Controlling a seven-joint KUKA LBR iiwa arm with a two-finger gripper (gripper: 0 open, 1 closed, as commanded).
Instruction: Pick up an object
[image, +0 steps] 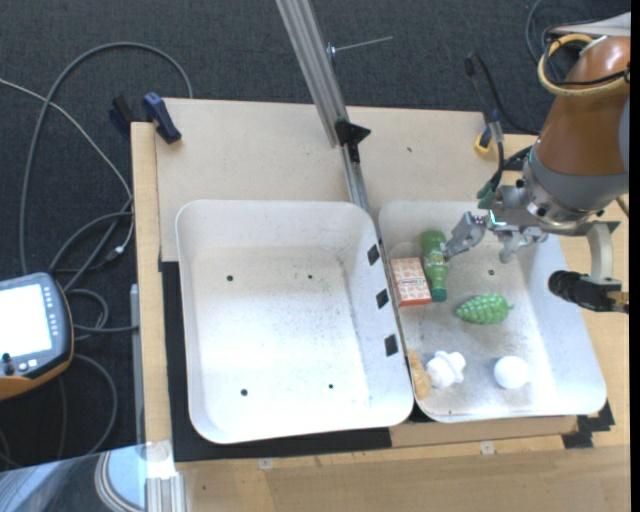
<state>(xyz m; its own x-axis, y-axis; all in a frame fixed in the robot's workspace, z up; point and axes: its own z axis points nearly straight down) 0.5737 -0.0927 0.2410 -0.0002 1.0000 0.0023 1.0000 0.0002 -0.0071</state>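
Dark carpet with loose cables surrounds my worktop (250, 150), a pale board bearing two shallow white bins side by side.

Item 1. Left bin (200, 300), centre-left of the frame: nothing in it but specks on the floor.

Item 2. Right bin (575, 350), right of centre: holds all candidate objects, so this is where I work.
- Green bottle (434, 258), lying near the bin's upper left, its cap end toward the lower frame.
- Red-and-white box (410, 281), flat, just beside the bottle and against the dividing wall.
- Green knobbly toy (484, 309), mid-bin, apart from the others.
- White valve-shaped piece (446, 368) and white ball (511, 372), along the lower edge, apart from each other.

Item 3. My end effector (490, 232), reaching in from the right at upper right of the bin. Its fingers look spread, one tip close beside the green bottle, nothing between them.

Judgement: I sit low and angled toward the bottle, probably because it is the nearest object; its place next to the box could crowd a finger.

Item 4. Handheld pendant (30, 330), on the floor at the left edge.
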